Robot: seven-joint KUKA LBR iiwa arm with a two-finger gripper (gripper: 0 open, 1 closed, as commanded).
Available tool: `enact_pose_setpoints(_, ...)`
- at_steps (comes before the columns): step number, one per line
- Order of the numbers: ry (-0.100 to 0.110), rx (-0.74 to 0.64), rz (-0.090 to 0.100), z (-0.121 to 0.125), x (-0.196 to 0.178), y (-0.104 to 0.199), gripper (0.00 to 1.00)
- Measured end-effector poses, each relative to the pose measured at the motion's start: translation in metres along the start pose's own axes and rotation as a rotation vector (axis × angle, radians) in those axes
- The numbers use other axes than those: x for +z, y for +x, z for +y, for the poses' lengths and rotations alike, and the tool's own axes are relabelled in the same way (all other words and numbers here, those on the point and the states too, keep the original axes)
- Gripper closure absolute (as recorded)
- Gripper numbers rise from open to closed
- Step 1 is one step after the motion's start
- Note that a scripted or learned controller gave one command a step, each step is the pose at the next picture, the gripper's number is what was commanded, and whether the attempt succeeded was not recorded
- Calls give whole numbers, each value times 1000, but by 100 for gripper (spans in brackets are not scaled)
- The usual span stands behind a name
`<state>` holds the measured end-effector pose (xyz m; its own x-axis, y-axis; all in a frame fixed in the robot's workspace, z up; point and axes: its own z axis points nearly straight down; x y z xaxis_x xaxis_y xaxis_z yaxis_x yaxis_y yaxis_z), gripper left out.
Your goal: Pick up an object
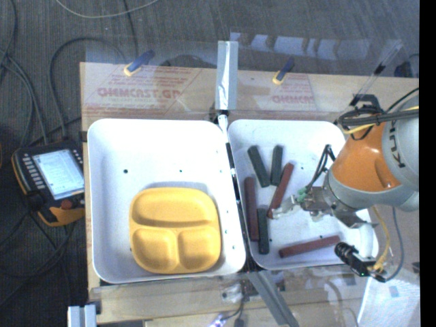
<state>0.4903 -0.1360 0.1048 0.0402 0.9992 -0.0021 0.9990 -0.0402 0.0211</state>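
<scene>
**Arm low over the right bin, sticks in reach**

The grey-and-orange arm (371, 169) reaches in over the right bin (310, 131), and its end effector (291, 203) sits down among the scattered sticks. I cannot tell how far it is open, nor whether it has hold of anything; the tip is small and partly masked by the wrist.

The candidates lie in that bin: two dark green sticks (259, 162) near the top, a reddish-brown stick (281, 189) slanting right beside the tip, two more brown ones (252, 206) along the left wall, and one lying flat near the front wall (308, 246). The yellow compartment tray (176, 229) sits in the left bin (109, 148), well apart.

My call: the slanted reddish-brown stick is nearest. Best to straddle it across its narrow width, centred along its length, and drop squarely before closing, because neighbours close by could get nudged or pinched too.
</scene>
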Motion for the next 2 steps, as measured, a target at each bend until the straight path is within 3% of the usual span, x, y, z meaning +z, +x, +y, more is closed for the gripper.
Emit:
enact_pose_setpoints(1, -7, 26, -2, 66, 6, 21, 0)
enact_pose_setpoints(2, 14, -56, 1, 148, 7, 26, 0)
